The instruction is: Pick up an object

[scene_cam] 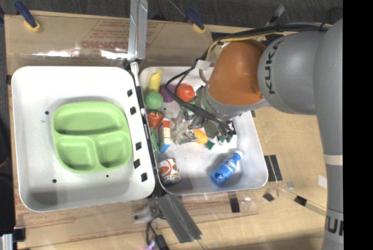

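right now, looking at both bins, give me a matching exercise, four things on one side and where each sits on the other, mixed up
Things:
1. green plastic tray with three compartments
2. crumpled blue plastic bottle
3. yellow banana-shaped toy
4. red and white can

Places:
A. far end of the right bin, by the divider
B. middle of the left bin
C. near end of the right bin, by the divider
D. near end of the right bin, toward the arm's side

Pairs: 1-B, 2-D, 3-A, 4-C
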You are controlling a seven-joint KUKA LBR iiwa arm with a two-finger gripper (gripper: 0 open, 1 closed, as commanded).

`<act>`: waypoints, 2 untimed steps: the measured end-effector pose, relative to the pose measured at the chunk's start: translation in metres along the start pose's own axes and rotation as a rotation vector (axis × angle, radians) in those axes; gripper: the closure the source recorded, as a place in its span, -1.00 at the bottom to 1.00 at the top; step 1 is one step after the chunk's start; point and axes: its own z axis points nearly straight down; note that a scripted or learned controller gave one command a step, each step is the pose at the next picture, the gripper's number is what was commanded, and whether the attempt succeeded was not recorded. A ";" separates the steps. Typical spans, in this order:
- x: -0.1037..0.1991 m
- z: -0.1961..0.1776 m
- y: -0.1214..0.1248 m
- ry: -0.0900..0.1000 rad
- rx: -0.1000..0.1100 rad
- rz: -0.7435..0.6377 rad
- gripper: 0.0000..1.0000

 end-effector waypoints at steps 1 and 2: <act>-0.015 -0.147 0.048 -0.015 0.003 0.029 1.00; -0.013 -0.140 0.047 0.000 0.001 0.031 -1.00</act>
